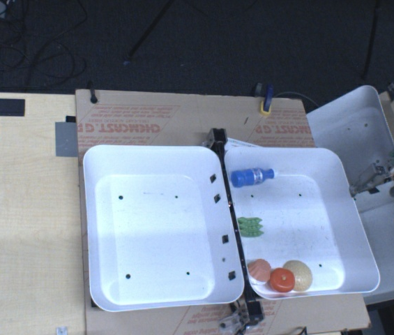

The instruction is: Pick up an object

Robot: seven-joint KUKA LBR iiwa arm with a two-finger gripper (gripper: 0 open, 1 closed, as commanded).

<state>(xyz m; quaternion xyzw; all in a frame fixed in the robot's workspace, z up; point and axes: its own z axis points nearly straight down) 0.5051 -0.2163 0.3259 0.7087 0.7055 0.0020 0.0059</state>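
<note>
- Gripper (382,175): a small grey metal part at the right edge, just right of the right bin and over a white panel; too small to tell whether wide, narrow or holding anything.
- Apart from every object in the bins; nothing seen in its grasp.
- Right bin (336,160): shallow, white, holding all five loose objects.
- Bottle (252,177): blue, lying on its side in the far left part of the right bin, pale cap pointing right, well apart from the gripper.
- Green piece (249,227): small, knobbly, lying near the middle of the right bin's left side, just beside the divider.
- Pink ball (259,269): in the near left corner of the right bin, touching or just beside the red ball.
- Red ball (282,280): between the pink ball and the tan ball, nearest the bin's near wall.
- Tan ball (300,273): just right of the red ball, touching it or nearly so.
- Divider (226,208): dark strip with small clips, running far to near between the two bins.
- Left bin (95,229): white, touching the right bin along the divider, floor marked with a few dark dots.
- Cardboard (134,121): brown sheet with red print, under both bins.
- Clamp (266,99): blue and yellow, on the cardboard's far edge.
- White panel (350,121): tilted sheet right of the right bin.
</note>
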